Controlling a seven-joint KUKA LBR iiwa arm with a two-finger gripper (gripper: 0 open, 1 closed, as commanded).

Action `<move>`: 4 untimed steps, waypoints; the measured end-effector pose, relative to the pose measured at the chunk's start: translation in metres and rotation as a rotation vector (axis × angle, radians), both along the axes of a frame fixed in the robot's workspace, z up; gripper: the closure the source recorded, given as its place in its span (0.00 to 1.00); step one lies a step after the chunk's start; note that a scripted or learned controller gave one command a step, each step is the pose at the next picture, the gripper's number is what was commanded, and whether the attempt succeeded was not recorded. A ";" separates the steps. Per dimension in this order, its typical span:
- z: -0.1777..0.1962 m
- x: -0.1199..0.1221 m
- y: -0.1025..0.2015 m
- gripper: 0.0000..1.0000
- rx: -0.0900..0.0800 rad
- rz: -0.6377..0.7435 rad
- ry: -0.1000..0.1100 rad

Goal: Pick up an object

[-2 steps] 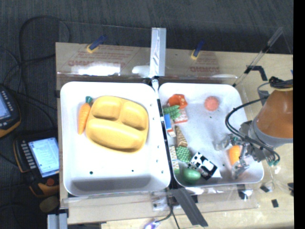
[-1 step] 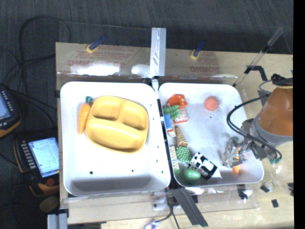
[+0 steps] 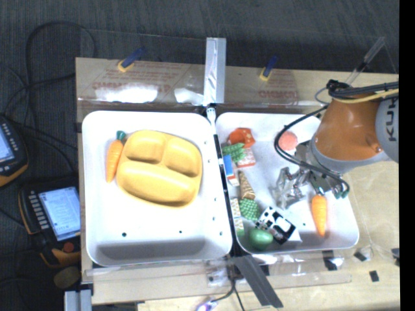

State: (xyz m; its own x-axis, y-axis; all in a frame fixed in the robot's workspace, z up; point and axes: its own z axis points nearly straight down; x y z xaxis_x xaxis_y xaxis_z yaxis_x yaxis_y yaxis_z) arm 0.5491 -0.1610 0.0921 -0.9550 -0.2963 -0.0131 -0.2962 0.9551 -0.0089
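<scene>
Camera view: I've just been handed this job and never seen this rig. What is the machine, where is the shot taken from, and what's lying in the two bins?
One fixed camera looks down at a slant. The grey arm with an orange band reaches in from the right; its metal two-finger gripper hangs over the right white bin, with nothing visibly between its fingers. That bin holds an orange toy carrot, a green ball, a black-and-white block and other small toys. The left white bin holds a yellow divided plastic tray and another orange carrot.

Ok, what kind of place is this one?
Probably a robotics lab bench set up for grasping trials: two white bins of toy food such as a carrot, the arm reaching in, and a handheld control pendant on dark carpet.
</scene>
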 end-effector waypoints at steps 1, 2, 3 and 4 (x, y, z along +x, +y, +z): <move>0.000 0.006 0.032 1.00 -0.006 0.120 -0.001; 0.057 -0.017 0.035 1.00 0.003 0.106 0.014; 0.024 -0.034 0.036 1.00 0.000 0.051 0.000; 0.153 0.035 -0.012 1.00 0.005 0.067 0.011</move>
